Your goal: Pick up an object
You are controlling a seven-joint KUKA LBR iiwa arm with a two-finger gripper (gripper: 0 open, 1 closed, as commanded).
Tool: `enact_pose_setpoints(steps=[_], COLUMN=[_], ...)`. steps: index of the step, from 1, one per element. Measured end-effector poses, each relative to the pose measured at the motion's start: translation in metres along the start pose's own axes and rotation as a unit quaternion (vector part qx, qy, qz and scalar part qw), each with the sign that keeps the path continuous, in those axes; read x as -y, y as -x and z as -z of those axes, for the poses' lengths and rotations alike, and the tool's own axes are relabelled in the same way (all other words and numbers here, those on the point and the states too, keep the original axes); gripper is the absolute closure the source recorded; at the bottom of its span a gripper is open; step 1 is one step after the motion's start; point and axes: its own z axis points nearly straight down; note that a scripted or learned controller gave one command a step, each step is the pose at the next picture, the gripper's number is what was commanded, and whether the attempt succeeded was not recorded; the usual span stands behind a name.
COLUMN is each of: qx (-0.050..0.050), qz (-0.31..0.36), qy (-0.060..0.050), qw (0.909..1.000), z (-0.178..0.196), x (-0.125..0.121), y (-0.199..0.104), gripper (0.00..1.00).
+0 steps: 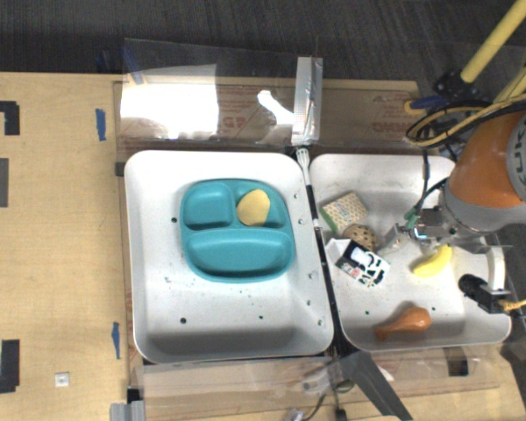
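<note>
My gripper (409, 228) hangs low over the right bin (473, 327), reaching in from the right under the orange-banded wrist. A yellow banana-shaped piece (430, 263) lies just below and to the right of it, close to or touching the gripper body. To its left are a brown spotted lump (361, 235), a tan woven square (344, 210) and a black-and-white card (363, 265). A brown drumstick-shaped item (405, 322) rests near the bin's front edge. I see nothing held.
The left bin (158, 305) holds a teal divided plate (237, 254) with a yellow round item (253, 207) in its upper right compartment. A ridge (317, 244) separates the two bins. A clear plastic sheet (210, 103) stands behind them.
</note>
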Motion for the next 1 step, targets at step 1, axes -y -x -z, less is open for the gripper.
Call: enact_pose_setpoints(steps=[1], qx=[-0.001], qz=[0.008], qy=[0.0], qw=[1.0], z=[0.0011], x=[0.0536], y=[0.0134], gripper=[0.0])
